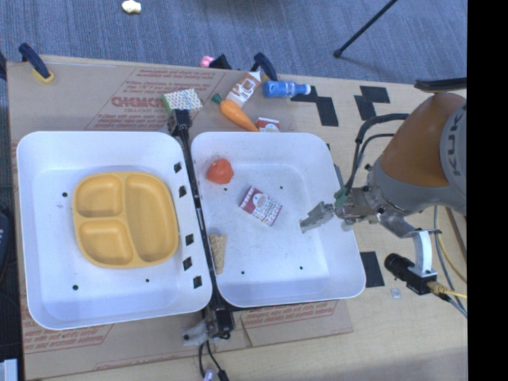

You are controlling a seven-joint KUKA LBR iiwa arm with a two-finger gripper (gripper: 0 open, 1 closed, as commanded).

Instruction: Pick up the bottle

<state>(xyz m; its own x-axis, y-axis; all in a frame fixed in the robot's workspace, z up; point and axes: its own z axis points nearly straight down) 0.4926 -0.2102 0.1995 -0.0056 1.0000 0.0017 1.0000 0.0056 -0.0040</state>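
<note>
Gripper (317, 217) | right-centre of frame, low over right bin (337, 272) | we couldn't tell its jaw state | blue bottle (284, 90) lay top-centre on the cardboard, outside both bins, well apart from gripper | we judged reach not yet aimed there.

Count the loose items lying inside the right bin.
3: an orange-red toy near its upper left corner, a small red-and-white packet in the middle, and a tan wafer-like piece against its left wall. The tool may hide others.
</note>
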